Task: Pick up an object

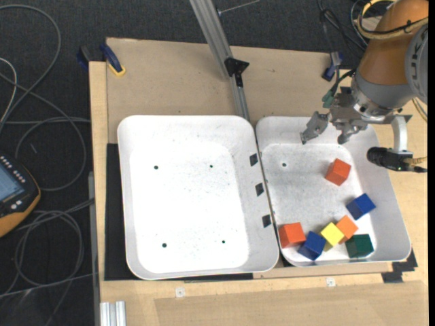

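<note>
I see my two-finger gripper (328, 133) hanging with its jaws spread and holding nothing above the right white bin (389, 202), near the lone orange-red cube (338, 172).

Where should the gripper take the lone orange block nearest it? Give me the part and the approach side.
Probably straight down from above, fingers on two opposite flat side faces of the orange block. It stands alone on the right bin's floor, clear of the other blocks and walls. It sits turned, so the gripper, open above the bin, likely needs rotating to match.
</note>
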